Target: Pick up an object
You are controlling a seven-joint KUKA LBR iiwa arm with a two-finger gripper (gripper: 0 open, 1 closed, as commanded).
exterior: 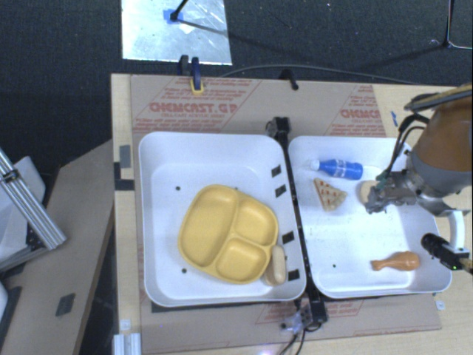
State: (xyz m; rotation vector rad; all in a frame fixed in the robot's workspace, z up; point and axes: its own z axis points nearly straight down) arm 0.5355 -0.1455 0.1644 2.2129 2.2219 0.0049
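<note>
The right bin [347,276] holds a blue and white bottle [338,168] lying on its side near the back, a tan waffle-patterned wedge [329,195] in front of it, and an orange-brown drumstick-shaped toy [396,261] near the front right. My gripper [378,198] hangs over the right bin's right half, right of the wedge and above a small pale object [367,191] that it partly covers. Its fingers are too dark and small to read.
The left bin [159,198] holds a yellow divided plate [228,233] with a beige bread-like piece [277,265] at its front right corner. The grey and orange arm [443,150] reaches in from the right. A black divider [290,198] runs between the bins.
</note>
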